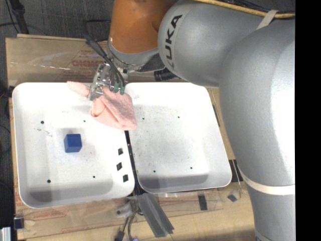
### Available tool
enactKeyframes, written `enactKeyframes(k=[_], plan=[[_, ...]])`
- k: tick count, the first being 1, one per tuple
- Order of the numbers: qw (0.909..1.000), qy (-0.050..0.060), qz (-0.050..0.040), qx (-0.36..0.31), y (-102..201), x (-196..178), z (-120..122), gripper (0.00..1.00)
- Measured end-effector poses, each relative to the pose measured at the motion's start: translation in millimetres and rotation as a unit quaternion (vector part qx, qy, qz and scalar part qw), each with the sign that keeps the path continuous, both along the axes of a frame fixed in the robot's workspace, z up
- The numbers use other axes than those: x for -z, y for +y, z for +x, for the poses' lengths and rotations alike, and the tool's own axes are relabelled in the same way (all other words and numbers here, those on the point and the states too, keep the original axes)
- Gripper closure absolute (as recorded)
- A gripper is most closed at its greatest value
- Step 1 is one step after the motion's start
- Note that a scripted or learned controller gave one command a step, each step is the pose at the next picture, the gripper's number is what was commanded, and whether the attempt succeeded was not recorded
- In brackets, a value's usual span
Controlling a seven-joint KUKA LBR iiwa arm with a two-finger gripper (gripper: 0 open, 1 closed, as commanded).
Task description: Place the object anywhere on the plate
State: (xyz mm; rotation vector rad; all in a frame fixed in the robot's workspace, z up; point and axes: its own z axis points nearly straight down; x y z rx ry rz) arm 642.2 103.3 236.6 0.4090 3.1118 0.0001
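A pink cloth [116, 110] lies bunched at the back of the left bin [30, 114], draped against the divider between the two bins, with one tail [77, 87] stretching left along the bin's back wall. My gripper [107, 88] is directly above the cloth's top edge. The fabric gathers up between the fingers, which look shut on it. A blue cube [73, 142] rests on the left bin's floor, well apart from the cloth and nearer the front left.
The right bin [200, 134] sits beside the left one, with only small dark specks on its floor. The arm's large grey body covers the back and right of the scene. Small black clips [120, 165] line the divider.
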Motion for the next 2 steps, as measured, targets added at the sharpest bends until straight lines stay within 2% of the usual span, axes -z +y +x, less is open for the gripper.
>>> enactKeyframes(k=[1,2], plan=[[0.9909,0.003,-0.0004,-0.134,0.8,5.3,-10.3,1.00],[0.9909,0.003,-0.0004,-0.134,0.7,5.0,-10.2,0.00]])
